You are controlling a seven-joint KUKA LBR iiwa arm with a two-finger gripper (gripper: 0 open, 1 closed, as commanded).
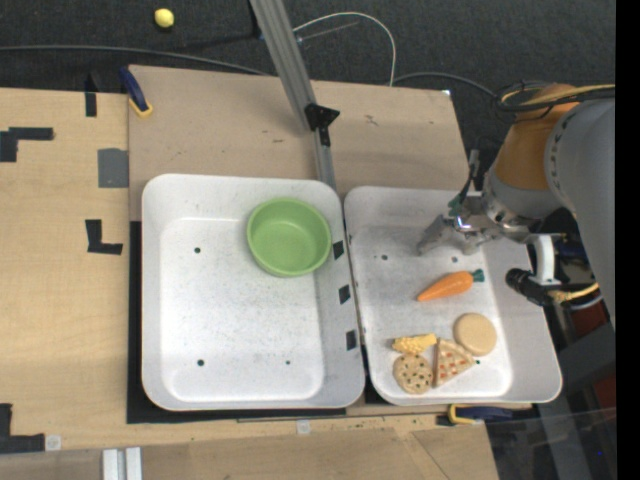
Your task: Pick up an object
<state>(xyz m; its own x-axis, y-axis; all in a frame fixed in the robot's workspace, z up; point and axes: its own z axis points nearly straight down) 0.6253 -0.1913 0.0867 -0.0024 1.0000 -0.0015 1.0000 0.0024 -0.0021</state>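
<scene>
The grey arm with its orange band [525, 153] is reaching in from the right, and its two-finger gripper [455, 243] is hovering low over the upper middle of the right shallow white bin [395, 213]. The 2 metal fingers [435, 238] are splayed apart in a wide spread, with nothing between them.

Just below the gripper, an orange toy carrot with a small green stem end [447, 286] is lying on the bin floor, tilted so the stem end points up and to the right; it is sitting near the fingertips but apart from them. Farther down in the same bin, a cluster of 4 toy food pieces is resting close together: a round tan biscuit-like disc [475, 333], a yellow piece shaped like a corn cob [413, 344], a round brown cookie with dark spots [412, 373], and a triangular pizza-like slice [451, 361]. The cookie and the slice are touching or nearly touching.

In the left shallow white bin [180, 308], a round light green plastic bowl [288, 236] is sitting upright near the upper right corner.

A grey metal pole [285, 48] is slanting across the bench above the 2 bins, and a small yellow ball [164, 17] is lying on the dark floor beyond the bench.
</scene>
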